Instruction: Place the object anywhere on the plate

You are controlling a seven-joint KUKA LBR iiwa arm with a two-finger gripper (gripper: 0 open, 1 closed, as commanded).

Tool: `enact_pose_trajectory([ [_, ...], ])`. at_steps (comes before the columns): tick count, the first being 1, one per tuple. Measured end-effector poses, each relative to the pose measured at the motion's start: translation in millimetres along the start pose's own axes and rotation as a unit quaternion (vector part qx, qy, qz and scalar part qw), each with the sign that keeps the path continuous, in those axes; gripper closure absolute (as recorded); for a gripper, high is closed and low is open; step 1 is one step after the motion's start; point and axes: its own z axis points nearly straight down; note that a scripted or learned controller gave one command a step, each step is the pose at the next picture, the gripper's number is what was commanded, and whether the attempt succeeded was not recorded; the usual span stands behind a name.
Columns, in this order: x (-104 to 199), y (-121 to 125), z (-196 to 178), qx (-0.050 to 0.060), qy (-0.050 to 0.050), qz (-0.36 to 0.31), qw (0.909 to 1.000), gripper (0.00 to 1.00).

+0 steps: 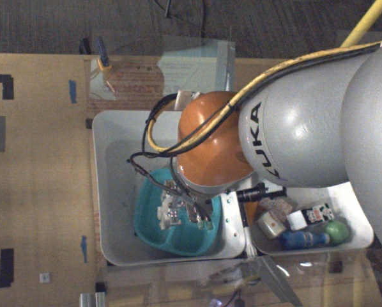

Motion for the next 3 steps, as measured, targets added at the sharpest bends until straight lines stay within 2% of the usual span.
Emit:
enact_pose_trajectory([
  [1,-1,-131,-14,0.000,0.000,-0.057,0.9984,1.00],
  [2,-23,-111,-14,-0.001,-0.003,-0.140,0.9901,1.00],
  [3,-23,-64,42,-0.001,0.000,-0.183,0.9832,1.00],
])
